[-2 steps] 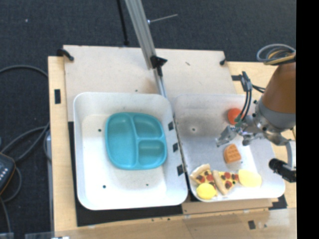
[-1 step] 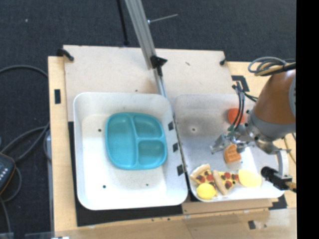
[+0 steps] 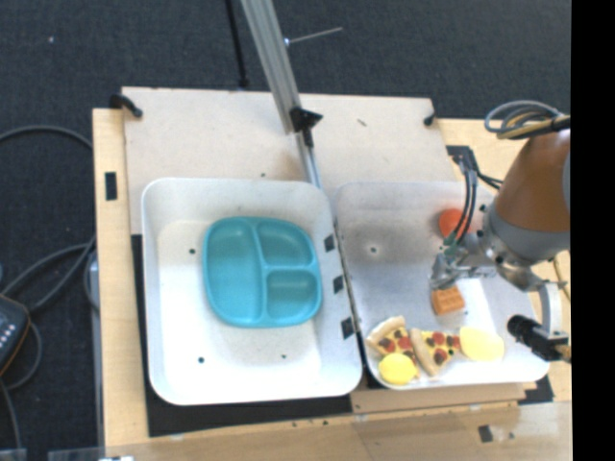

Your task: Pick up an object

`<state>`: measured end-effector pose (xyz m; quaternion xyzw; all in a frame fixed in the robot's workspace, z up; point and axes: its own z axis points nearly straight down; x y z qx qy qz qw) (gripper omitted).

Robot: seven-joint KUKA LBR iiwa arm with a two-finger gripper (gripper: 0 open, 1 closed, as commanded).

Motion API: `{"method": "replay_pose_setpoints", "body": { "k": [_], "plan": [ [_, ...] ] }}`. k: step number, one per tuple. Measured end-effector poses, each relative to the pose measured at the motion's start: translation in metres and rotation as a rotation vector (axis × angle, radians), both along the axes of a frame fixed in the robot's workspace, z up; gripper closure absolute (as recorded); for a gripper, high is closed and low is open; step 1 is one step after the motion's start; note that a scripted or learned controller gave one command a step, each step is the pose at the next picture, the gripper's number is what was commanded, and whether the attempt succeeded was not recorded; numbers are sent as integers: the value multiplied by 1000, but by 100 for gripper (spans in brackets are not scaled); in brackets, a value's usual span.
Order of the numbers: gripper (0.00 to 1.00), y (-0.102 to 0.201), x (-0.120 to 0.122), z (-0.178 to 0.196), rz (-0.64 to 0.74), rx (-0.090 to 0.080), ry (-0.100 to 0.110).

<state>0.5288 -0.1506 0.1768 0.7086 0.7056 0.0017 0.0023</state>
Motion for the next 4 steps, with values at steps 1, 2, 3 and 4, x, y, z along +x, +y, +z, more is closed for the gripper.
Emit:
{"method": "replay_pose_setpoints", "body": {
  "k": [1,2,3,4],
  "plan": [
    [100,-3,1,65,7,-2,-4],
    [100,-5,3,82,7,0,2],
    [100,45,8,89,12,1,1],
    [100,103,17,78,12,1,5]
  ]
}}
